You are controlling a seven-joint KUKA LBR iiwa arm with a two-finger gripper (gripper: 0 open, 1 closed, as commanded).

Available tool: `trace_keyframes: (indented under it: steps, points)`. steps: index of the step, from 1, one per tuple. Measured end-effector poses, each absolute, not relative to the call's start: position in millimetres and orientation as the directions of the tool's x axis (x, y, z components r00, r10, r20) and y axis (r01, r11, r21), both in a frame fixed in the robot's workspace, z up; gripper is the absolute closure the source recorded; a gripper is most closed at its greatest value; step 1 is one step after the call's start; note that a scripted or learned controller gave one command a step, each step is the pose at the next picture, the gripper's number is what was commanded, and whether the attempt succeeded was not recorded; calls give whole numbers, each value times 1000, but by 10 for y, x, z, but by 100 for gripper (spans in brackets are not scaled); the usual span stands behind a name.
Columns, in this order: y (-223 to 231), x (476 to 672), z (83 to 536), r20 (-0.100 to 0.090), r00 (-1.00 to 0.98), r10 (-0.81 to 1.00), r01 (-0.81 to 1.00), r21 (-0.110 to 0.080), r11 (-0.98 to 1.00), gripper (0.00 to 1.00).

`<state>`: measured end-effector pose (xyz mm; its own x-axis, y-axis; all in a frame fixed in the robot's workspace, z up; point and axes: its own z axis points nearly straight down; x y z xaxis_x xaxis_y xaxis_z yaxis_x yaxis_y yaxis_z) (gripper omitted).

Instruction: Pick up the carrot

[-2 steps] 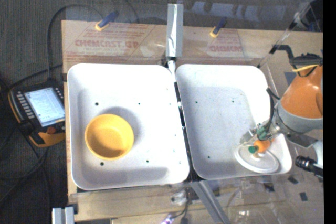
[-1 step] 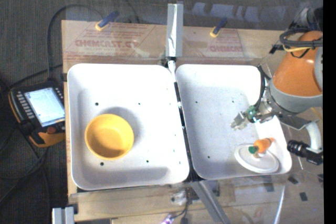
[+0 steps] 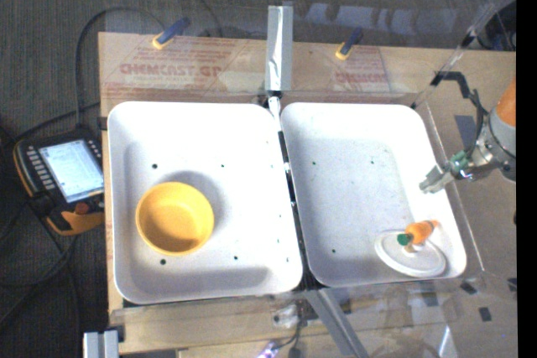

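Camera view looks down on a counter (image 3: 117, 63) carrying two shallow white bins side by side, and the carrot (image 3: 419, 233) lies in the right bin (image 3: 352, 138), near its front right corner, resting on a small white plate (image 3: 411, 256) with its orange body pointing up and to the right and its green stub toward the plate's middle. It looks like a small toy carrot, so I judge it light and stiff, probably smooth plastic that could slip or roll off the plate if nudged from one side. The best hold seems to be across the orange body at its thicker middle, fingers closing across its short width, rather than on the tapering tip or the little green top. Because it sits raised on the plate, a descent would need to stop short of pressing the plate itself. The end effector (image 3: 438, 178) hangs over the right rim of the right bin, above and a little right of the carrot and apart from it; nothing is between its fingers, and how far they are spread is too small to tell. By count: one carrot, one white plate, one yellow bowl (image 3: 174, 217) in the left bin (image 3: 201, 130), two bins.
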<state>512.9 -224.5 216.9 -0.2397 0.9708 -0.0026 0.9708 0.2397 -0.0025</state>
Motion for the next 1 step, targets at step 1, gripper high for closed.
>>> trace_keyframes:
  steps: [1]
  points:
    - [-2245, 5130, 2168, -4, -240, 971, 971, -2, 240, 0]
